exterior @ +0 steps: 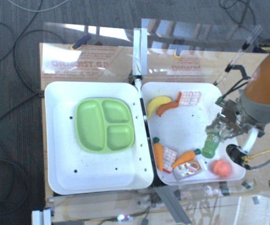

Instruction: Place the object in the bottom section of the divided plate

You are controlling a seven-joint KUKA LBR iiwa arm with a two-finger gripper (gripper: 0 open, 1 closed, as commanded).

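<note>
A green divided plate (105,125) lies in the left white bin (60,172); it has one long section on the left and two smaller ones on the right, all bare. My gripper (222,127) hangs over the right side of the right bin (191,125). Directly below it stands a small green bottle (210,146), whose cap end meets the gripper's tip. Whether the bottle is gripped cannot be made out from this angle.
The right bin also holds a yellow banana (154,104), an orange sausage shape (168,107), a pink-white packet (190,98), two carrots (158,155) (184,157), a small carton (188,169) and a pink ball (221,168). A raised divider (143,125) separates the bins.
</note>
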